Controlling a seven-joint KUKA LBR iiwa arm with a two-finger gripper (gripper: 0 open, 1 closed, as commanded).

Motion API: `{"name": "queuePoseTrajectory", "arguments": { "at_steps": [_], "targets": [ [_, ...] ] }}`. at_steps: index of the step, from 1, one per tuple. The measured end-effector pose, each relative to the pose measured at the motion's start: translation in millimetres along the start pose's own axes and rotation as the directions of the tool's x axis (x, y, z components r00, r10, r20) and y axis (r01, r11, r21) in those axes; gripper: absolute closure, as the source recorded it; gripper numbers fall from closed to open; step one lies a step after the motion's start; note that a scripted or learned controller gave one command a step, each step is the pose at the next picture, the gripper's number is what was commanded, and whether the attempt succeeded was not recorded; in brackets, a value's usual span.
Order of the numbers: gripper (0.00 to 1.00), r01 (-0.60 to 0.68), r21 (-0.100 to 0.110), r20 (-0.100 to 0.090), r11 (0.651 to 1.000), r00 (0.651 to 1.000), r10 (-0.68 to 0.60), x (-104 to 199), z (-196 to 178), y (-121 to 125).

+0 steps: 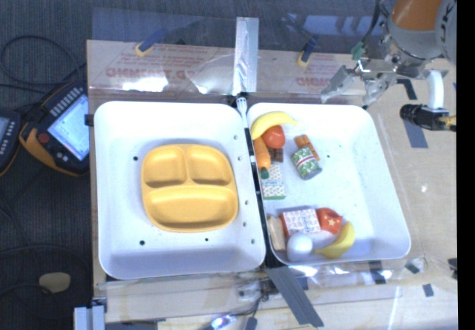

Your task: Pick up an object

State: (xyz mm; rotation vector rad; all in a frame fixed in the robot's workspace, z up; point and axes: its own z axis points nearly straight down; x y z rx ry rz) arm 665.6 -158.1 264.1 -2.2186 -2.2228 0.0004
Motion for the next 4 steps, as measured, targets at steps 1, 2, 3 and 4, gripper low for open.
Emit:
{"name": "queuePoseTrajectory", "arguments": {
  "at_steps": [1,2,3,4],
  "targets": [
    [0.0,0.035,0.002,0.005,0.999,0.999,-0.035,30,168,2],
    [0.0,0.154,-0.01,0.006,0.988,0.988,-0.154,19,175,-53],
    [1.0,0.152,-0.023,0.011,0.988,0.988,-0.152,16,156,-49],
    [1.0,0.051,-0.001,0.003,0.999,0.999,-0.051,48,91,3]
  ]
}}
